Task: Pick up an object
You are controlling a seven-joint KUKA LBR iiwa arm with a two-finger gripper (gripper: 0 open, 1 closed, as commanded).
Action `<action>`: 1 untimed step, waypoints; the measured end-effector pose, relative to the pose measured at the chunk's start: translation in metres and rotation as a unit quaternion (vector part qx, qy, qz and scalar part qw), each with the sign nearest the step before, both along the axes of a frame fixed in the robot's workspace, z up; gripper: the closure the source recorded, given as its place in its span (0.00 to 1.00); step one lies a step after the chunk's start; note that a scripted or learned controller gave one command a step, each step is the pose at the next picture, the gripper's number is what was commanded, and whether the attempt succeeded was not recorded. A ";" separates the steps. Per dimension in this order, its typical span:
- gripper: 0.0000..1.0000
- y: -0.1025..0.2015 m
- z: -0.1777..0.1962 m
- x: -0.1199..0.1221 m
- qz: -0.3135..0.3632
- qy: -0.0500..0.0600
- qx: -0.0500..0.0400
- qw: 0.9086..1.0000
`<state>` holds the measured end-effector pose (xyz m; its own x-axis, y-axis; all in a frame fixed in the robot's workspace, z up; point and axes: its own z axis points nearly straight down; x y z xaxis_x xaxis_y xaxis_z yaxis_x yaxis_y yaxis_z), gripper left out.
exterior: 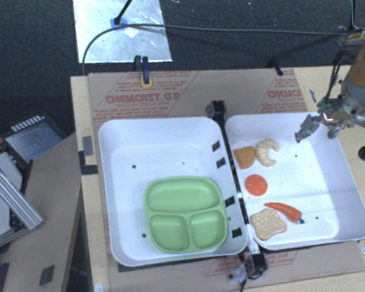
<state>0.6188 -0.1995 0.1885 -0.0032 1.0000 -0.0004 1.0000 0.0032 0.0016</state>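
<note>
While my pincer (317, 127) hangs over the far right rim of the right bin (336, 180), its fingers look spread with nothing between them. The food pieces lie along the bin's left side: a croissant (268, 152) touching an orange wedge (245, 157), a red-orange disc (256, 185), a chili pepper (284, 211) and a toast slice (268, 224) nearest the camera. I judge the disc the cleanest target, since it sits apart from the rest; I should centre above it, drop straight, and close low so it cannot skid away.
</note>
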 end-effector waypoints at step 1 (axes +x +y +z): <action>0.00 -0.003 -0.048 -0.009 -0.001 0.002 0.000 1.000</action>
